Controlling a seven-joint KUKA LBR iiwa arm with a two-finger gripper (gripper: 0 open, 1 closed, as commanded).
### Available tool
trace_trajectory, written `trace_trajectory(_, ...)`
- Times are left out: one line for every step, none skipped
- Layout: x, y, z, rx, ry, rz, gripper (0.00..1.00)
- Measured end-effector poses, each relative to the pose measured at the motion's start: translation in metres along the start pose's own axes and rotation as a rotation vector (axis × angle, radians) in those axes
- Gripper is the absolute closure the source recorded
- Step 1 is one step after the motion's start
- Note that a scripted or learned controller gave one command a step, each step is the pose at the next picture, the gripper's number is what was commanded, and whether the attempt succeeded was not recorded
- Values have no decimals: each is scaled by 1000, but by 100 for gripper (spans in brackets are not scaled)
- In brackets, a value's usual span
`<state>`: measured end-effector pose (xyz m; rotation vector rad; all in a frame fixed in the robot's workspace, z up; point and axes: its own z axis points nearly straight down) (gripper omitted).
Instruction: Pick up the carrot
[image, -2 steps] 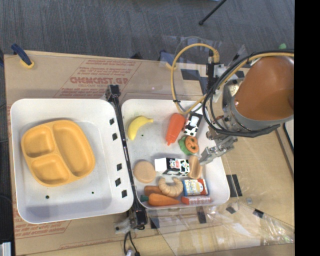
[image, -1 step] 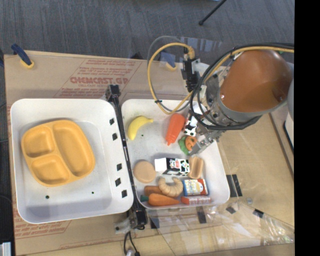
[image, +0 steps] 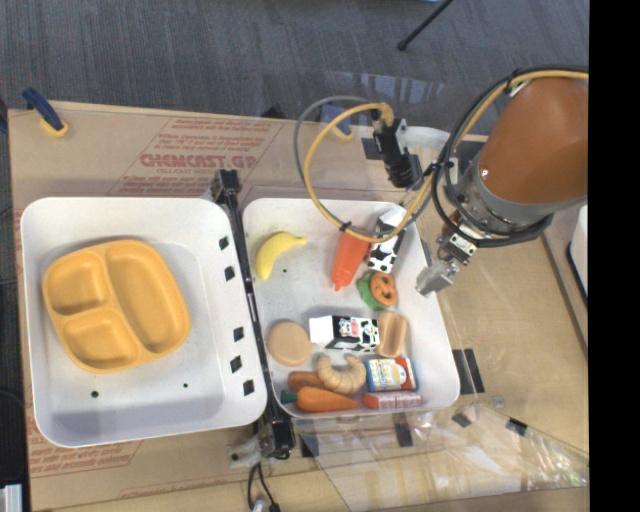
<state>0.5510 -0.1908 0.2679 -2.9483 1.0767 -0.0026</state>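
My gripper (image: 436, 280) hangs over the right bin's (image: 432, 345) right rim; I cannot tell its state (too small to read). The carrot (image: 325, 401) lies along that bin's near edge, just beside a croissant (image: 342, 374). Farther back sits a banana (image: 275, 250). The left bin (image: 120, 415) carries a yellow divided plate (image: 113, 303).

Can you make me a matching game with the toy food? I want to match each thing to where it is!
Things:
1. banana
2. divided yellow plate
3. carrot
4. gripper

Places:
A. alone in the left bin
B. near the front edge of the right bin
C. over the right bin's right rim
D. upper left part of the right bin

Pairs: 1-D, 2-A, 3-B, 4-C
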Motion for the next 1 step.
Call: trace_trajectory(-23, -51, 5, -2, -5, 23, 100)
